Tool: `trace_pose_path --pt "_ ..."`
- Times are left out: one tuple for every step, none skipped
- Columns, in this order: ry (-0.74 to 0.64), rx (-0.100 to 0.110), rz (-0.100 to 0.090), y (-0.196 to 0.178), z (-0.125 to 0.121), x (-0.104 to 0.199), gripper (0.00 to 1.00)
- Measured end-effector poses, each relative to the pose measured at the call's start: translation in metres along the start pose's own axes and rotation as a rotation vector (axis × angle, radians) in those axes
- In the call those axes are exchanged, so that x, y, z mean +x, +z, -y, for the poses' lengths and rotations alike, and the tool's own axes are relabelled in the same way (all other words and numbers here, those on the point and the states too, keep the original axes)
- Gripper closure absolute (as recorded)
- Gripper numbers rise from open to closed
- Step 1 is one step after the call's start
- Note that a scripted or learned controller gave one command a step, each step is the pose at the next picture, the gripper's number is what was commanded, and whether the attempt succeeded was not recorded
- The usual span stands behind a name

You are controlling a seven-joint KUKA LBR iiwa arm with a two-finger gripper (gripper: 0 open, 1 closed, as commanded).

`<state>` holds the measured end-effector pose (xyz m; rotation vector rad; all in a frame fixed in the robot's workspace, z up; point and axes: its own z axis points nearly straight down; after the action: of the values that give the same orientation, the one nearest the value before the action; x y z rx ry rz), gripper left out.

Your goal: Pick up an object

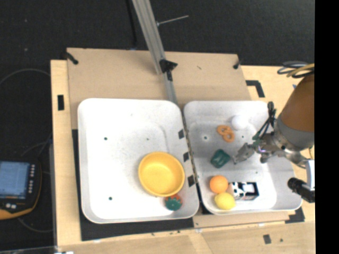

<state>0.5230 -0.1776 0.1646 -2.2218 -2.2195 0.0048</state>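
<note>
In the right bin [265, 112] lie a white ball [239, 122], an orange pretzel-shaped ring [226, 133], a dark green block [220, 158], an orange fruit [218, 184], a yellow lemon [224, 201] and a black-and-white toy [245, 190]. My gripper [252, 155] hangs over the middle of this bin, just right of the green block and below the white ball. It is open, and I see nothing between its fingers.
The left bin [106, 126] holds a yellow bowl [161, 173] and a small green-and-red object [173, 202] at its front right corner. A metal pole [151, 28] slants in from the back. The grey arm with its orange band [301, 107] covers the right bin's right side.
</note>
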Motion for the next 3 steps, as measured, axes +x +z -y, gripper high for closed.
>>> trace_pose_path --pt "0.000 0.000 0.000 0.047 -0.005 -0.008 0.00" --pt "0.005 -0.007 0.000 0.033 -0.007 -0.008 1.00" --pt "0.004 -0.010 0.001 -0.016 0.001 -0.009 1.00"
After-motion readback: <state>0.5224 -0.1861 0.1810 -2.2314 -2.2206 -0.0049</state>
